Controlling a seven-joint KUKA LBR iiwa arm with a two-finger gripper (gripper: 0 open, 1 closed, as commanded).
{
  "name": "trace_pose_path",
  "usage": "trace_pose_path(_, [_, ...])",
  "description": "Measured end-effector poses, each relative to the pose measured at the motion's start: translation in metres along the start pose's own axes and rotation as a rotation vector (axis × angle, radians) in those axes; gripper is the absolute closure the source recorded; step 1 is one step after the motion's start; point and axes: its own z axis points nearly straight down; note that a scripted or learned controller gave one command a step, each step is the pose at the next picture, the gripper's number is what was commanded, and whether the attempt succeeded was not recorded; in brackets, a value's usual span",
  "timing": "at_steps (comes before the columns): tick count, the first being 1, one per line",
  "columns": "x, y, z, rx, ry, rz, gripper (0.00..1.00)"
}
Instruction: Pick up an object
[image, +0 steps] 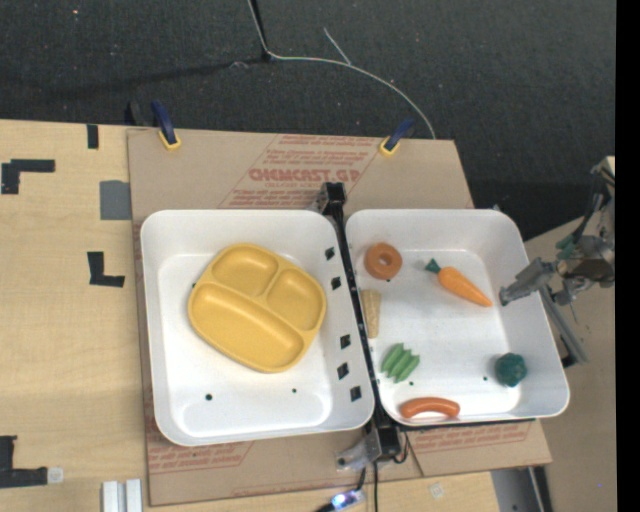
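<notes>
A carrot (461, 283) lies in the right bin (520, 240), near its right wall. The gripper (560, 280) hangs just outside that wall, probably positioned for a reach; its jaws' state cannot be told.

The flat brown cardboard sheet (300, 170) under the two shallow white bins (160, 240) carries red printing just behind the bins' far rims. Its largest line seems to begin "CHEMCAST", with the last letters unclear. The smaller red lines around that word are too fine to read.
</notes>
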Motion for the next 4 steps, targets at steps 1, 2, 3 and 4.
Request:
trace_pose_path(1, [0.001, 0.002, -0.006, -0.011, -0.003, -0.004, 0.00])
trace_pose_path(2, [0.009, 0.003, 0.041, -0.007, -0.002, -0.005, 0.00])
trace_pose_path(3, [0.013, 0.005, 0.085, -0.006, -0.002, -0.004, 0.00])
trace_pose_path(4, [0.020, 0.006, 0.149, -0.004, -0.001, -0.004, 0.00])
